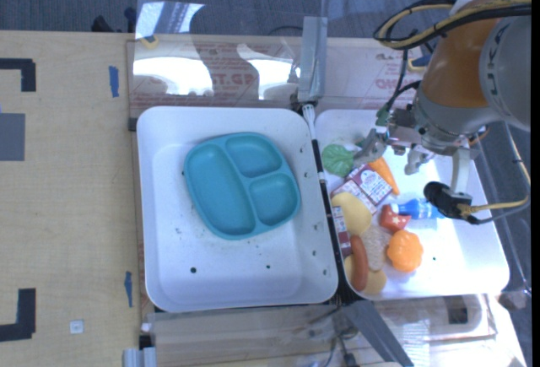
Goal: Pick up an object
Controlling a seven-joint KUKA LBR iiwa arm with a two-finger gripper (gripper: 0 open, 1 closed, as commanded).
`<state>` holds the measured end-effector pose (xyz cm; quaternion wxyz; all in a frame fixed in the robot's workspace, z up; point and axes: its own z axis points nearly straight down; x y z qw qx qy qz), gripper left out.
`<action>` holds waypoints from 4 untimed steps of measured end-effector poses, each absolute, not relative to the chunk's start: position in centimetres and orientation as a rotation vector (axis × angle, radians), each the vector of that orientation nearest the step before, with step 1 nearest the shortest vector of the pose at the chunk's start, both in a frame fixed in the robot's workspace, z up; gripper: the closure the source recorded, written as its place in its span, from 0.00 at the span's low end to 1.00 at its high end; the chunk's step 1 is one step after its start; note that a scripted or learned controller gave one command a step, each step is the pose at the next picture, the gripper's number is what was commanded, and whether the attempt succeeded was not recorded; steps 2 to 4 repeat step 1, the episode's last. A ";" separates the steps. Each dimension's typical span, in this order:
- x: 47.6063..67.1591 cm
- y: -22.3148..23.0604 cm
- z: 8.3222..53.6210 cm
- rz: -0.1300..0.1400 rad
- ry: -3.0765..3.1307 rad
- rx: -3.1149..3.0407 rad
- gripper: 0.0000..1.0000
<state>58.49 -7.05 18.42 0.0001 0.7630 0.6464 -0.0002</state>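
1. Camera view: my gripper (393,151) hangs over the far-left part of the right bin (472,260). My two fingers (371,146) stand spread apart, with nothing between them.

2. The pile of toy food is the task's pick. Just below my fingertips lies the carrot (384,175), and partly under it the red-and-white packet (367,186).

3. To the left of my fingers, close by, is a green leafy piece (338,159) against the bin's dividing wall.

4. Further toward the near edge: a pale potato-like piece (354,212), a small red piece (391,217), a blue bottle (418,208), an orange fruit (405,250) and a sausage (359,262). They touch or overlap one another.

5. Well to my left, the left bin (169,264) holds a blue divided plate (243,185).

6. Risk, as I judge it: the pieces are crowded, so closing could catch two at once, or one finger could land on the packet and push the carrot aside.

7. Risk: the carrot is slim and smooth-looking; a pinch off its middle may squirt it out.

8. Risk: the bin wall and green piece sit near my left finger; a drift that way could jam me against the rim.

9. A black cable (447,198) hangs on my right, near the bottle; it could snag.
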 end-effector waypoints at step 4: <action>62.0 -10.0 10.3 -0.010 1.912 2.498 0.00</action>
